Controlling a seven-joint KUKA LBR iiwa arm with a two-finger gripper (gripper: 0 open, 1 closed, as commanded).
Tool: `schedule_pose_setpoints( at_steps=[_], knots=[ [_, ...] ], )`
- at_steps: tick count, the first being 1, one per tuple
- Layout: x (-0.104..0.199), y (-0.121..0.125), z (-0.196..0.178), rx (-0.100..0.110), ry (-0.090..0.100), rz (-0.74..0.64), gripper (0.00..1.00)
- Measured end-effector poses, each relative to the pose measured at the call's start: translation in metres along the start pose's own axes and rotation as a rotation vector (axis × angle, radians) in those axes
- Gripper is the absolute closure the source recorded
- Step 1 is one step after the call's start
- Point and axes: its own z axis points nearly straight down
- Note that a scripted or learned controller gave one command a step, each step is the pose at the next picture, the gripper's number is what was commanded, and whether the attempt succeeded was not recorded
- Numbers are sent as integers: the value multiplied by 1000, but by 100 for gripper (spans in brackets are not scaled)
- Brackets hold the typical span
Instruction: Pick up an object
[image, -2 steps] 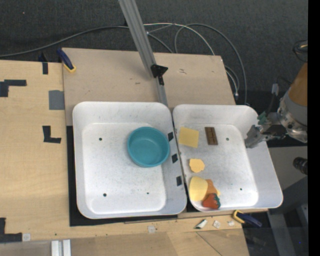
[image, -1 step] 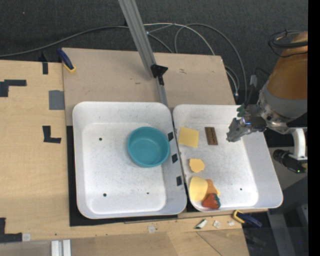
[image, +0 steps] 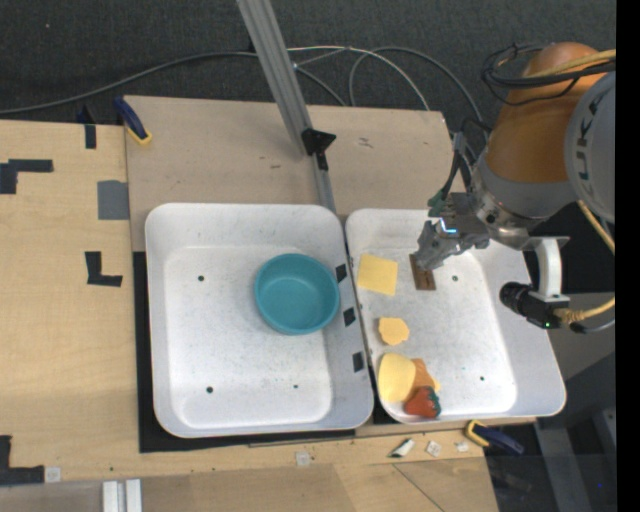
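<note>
My gripper (image: 430, 258) hangs over the upper middle of the right bin (image: 500, 330), reaching in from the right. A small brown block (image: 425, 279) sits right at its tip; whether it is gripped or merely lies on the bin floor is unclear. A flat yellow square (image: 378, 274) lies just left of the block. Lower down are a small yellow-orange piece (image: 393, 330), a round yellow object (image: 395, 376), an orange piece (image: 427, 376) and a red strawberry-like item (image: 424, 403) clustered at the bin's front left.
The left bin (image: 200, 350) holds a teal bowl (image: 295, 292) near its right side. A grey pole (image: 285, 85) slants down to the bins' back edge. Cables run along the top. The right bin's right half is bare floor.
</note>
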Motion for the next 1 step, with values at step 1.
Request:
schedule_pose_setpoints(
  at_steps=[1],
  knots=[
    [59,15,10,1,0,0,100]
  ],
)
